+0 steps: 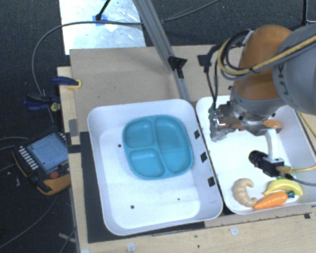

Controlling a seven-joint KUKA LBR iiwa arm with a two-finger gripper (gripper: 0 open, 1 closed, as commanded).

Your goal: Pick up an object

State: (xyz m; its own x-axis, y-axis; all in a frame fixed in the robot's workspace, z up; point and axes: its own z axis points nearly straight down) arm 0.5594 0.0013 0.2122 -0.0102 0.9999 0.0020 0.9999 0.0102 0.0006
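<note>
Three toy foods lie together in the near corner of the right bin [228,161]: a beige curled pastry [244,191], an orange carrot [271,200] and a yellow banana [284,187]. My gripper [218,125] hangs low over the far left part of that bin, close to its left wall. It is well apart from the three foods, which lie nearer the camera and to its right. The arm's wrist hides the bin floor behind the gripper.
The left bin [115,199] holds a blue divided plate [158,146] in its far half. A grey pole [157,34] slants over the bench behind the bins. Clamps and a handheld device [44,159] lie off the bench at left.
</note>
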